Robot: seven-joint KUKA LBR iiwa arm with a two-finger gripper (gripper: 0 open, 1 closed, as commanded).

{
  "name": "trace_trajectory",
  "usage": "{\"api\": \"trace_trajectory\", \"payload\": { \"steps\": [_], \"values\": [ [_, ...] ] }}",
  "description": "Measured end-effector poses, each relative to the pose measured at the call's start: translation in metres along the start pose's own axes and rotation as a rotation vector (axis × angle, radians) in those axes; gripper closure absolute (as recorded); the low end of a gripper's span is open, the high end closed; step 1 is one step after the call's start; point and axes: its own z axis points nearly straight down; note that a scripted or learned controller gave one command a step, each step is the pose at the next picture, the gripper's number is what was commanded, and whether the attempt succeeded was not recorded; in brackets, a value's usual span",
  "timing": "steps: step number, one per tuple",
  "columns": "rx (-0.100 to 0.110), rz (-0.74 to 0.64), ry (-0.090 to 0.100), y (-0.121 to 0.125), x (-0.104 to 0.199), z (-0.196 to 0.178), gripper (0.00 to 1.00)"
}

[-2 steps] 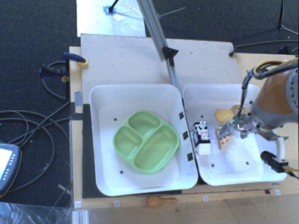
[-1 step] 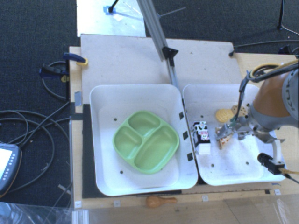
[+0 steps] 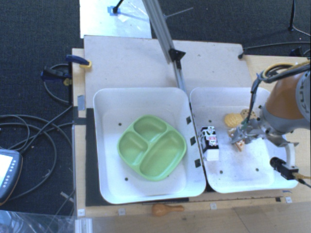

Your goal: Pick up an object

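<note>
Apparently small tan-orange object (image 3: 239, 145) beneath gripper (image 3: 238, 139); gripper state unclear.

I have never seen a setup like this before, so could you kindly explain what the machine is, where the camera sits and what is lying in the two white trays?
The picture comes from one fixed camera above the bench, looking down at a slant. The grey and orange machine on the right is a robot arm; its gripper is low inside the right bin. That bin holds a yellowish object, a small brownish piece by the gripper, and a white box with black markings near the divider. The left bin holds a green divided plate. A wooden object lies on the bench in front. Whether anything is gripped cannot be told.
</note>
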Motion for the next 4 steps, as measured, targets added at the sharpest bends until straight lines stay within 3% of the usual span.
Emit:
{"api": "trace_trajectory", "payload": {
  "steps": [2, 3, 4],
  "values": [
    [-0.003, -0.008, -0.001, 0.011, 0.012, -0.099, 1.0],
    [-0.001, -0.008, -0.001, 0.013, 0.012, -0.121, 1.0],
    [-0.001, -0.012, 0.002, 0.037, 0.067, -0.129, 1.0]
  ]
}}
